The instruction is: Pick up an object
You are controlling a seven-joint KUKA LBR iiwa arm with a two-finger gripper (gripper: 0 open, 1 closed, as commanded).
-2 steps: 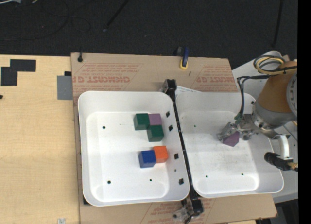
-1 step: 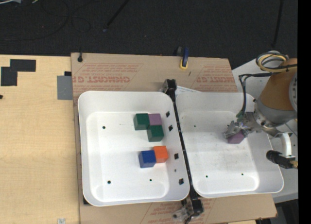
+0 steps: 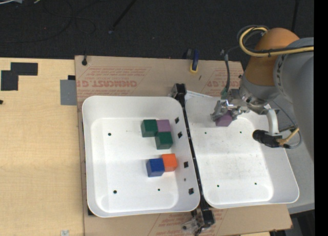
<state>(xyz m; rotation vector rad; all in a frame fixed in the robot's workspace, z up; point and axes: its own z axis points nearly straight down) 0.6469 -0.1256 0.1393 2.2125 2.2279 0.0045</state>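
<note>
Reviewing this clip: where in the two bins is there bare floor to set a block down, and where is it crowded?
Right bin: floor bare below the gripper and purple block. Left bin: bare on its left side and along the bottom; crowded centre-right around the green blocks and blue block.

You see two shallow white bins side by side on a cardboard sheet (image 3: 133, 79) printed with red lettering; the left bin (image 3: 95, 178) and the right bin (image 3: 279, 189) meet along a black divider strip (image 3: 187, 143). A blue clamp (image 3: 194, 61) grips the sheet's far edge. The light wooden bench (image 3: 36, 153) carries black tape patches (image 3: 18, 73) and a grey patch (image 3: 67, 91). Cables (image 3: 77, 20) trail over the dark floor beyond.
</note>
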